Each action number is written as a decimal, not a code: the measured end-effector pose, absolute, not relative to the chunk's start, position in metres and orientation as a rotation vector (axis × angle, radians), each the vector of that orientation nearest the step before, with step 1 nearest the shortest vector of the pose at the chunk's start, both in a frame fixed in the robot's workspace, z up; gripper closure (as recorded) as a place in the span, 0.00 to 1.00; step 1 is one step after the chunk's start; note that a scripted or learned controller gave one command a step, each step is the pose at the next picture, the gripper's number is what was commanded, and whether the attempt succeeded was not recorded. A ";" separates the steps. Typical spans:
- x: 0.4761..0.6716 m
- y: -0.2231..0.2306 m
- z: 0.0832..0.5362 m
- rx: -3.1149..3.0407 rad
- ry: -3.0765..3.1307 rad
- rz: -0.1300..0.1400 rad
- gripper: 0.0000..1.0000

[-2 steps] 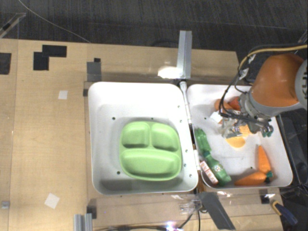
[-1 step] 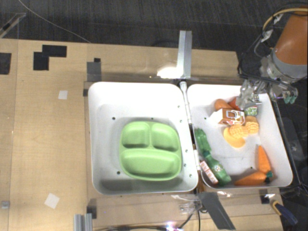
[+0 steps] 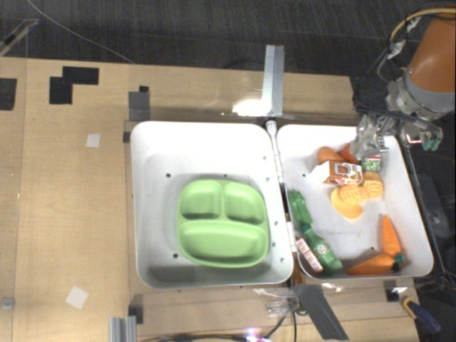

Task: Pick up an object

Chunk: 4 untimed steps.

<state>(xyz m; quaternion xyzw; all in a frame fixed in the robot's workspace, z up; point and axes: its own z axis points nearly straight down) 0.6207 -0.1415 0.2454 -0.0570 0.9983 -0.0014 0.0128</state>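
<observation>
Pale wooden table [image 3: 64,212] is seen bearing a white bin [image 3: 149,191] with a green divided plastic tray [image 3: 223,223], then a second white bin [image 3: 417,244] of toy food where jaws [image 3: 370,142], state undeterminable, are poised above an orange carton [image 3: 344,172].

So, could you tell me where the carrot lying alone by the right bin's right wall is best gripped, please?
Probably across the middle of the carrot, coming straight down. It lies flat and lengthwise along the right bin's right wall, with free floor on its left, so the pincer should close across its narrow width.
</observation>
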 end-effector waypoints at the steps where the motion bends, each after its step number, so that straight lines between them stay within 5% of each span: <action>1: 0.623 -0.140 0.258 -0.180 3.100 -0.006 1.00; 2: 0.670 -0.192 0.281 0.160 3.123 -0.003 1.00; 3: 0.647 -0.205 0.257 0.629 3.067 0.000 1.00; 4: 0.613 -0.205 0.151 0.343 3.119 0.001 1.00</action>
